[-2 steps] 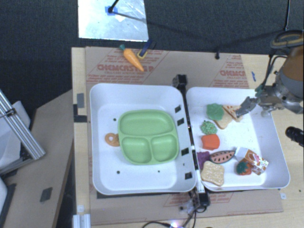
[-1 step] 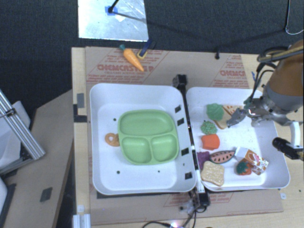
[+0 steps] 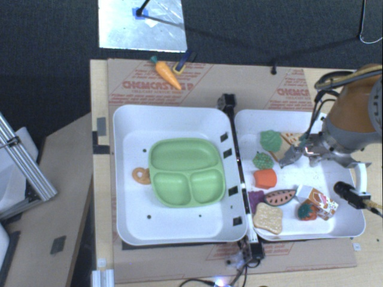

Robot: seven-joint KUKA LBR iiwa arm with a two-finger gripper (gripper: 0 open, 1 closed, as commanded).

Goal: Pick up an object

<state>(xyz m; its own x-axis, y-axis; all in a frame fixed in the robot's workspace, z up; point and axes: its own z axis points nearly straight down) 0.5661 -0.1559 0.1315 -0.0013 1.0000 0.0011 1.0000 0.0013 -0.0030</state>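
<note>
Objects sit in the right bin [image 3: 358, 223]: green toy [image 3: 271, 140], orange block [image 3: 266, 178], bread slice [image 3: 268, 218]. I see the gripper [image 3: 293, 155] low over that bin, just right of the green toy, nothing visibly between its fingers; open/closed I can't tell. Arm [image 3: 353, 118] leans in from right, wrist angled left-down.

arm [image 3: 353, 115]: grey casing | band: orange, broad, rounded, above wrist | cable: black, looped over the top | wrist: grey metal with bright glints | pincer [image 3: 291, 156]: dark grey, tapered | side bracket: white
</note>
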